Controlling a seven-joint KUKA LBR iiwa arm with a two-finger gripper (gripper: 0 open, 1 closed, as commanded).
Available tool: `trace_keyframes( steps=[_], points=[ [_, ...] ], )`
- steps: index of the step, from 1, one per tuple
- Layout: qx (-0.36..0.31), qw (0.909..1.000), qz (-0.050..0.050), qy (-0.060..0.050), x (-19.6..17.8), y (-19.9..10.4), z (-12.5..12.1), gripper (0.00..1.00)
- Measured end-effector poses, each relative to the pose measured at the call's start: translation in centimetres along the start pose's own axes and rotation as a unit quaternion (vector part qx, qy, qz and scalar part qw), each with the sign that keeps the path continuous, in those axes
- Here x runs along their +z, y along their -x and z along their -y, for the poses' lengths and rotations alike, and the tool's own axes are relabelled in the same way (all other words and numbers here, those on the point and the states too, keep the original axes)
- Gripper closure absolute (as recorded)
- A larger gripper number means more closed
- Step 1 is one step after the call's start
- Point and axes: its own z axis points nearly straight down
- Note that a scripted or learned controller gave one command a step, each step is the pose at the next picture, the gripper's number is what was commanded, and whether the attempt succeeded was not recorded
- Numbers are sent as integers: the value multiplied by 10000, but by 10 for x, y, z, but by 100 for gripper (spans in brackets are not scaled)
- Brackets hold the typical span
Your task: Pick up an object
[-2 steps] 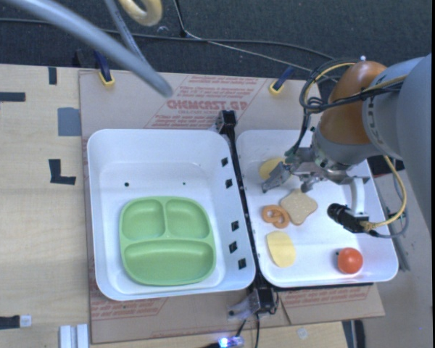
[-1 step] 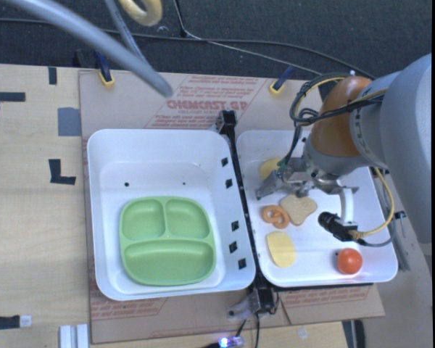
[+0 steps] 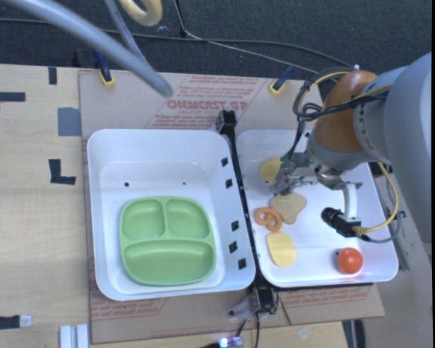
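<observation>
Yellow and tan food pieces crowd the right bin beneath the end effector, whose state I cannot tell, so a descent here could nudge the orange pretzel or clip two pieces at once.

Wooden bench, cardboard sheet on top, dark carpet floor behind

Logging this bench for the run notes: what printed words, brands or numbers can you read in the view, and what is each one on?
"CHEMCAST GP": red print on the brown board under the two white bins, upside down in this view.
Smaller red lines around it on the same board: too blurred to read.
Green tray, food pieces, arm: no text I can make out.
</observation>
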Motion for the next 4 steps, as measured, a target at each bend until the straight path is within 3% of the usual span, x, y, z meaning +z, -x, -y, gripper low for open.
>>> trace_keyframes(
  steps=[2, 3, 4],
  points=[
    [-5, 10000, -35, -35, -100, -10, 2, 100],
    [0, 10000, -37, -48, -119, -10, 1, 100],
    [-25, 10000, -46, -56, -130, -65, 18, 100]
  ],
)
